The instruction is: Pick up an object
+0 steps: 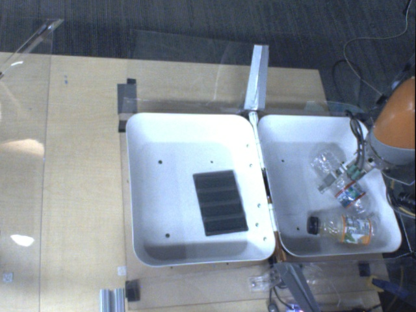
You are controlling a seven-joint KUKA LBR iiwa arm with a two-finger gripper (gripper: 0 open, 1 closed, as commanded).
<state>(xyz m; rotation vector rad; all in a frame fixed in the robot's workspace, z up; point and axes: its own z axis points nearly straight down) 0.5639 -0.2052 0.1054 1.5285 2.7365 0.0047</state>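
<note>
A black ribbed rectangular pad (221,202) lies flat in the left bin (149,142), a little right of its middle. In the right bin (286,142), a clear plastic bottle (343,229) with a dark cap lies on its side near the front wall. Farther back sits a crumpled clear plastic item (325,162), with a small colourful piece (350,194) just in front of it. My gripper (341,177) reaches in from the right, low over the right bin, between the clear item and the colourful piece. The arm's orange band (398,119) is above the bin's right wall.
A metal post (257,77) stands behind the seam between the bins. Cables (364,64) trail at the right rear, and more hardware sits below the bins' front edge (292,288). A transparent sheet covers the bench at the left (39,174).
</note>
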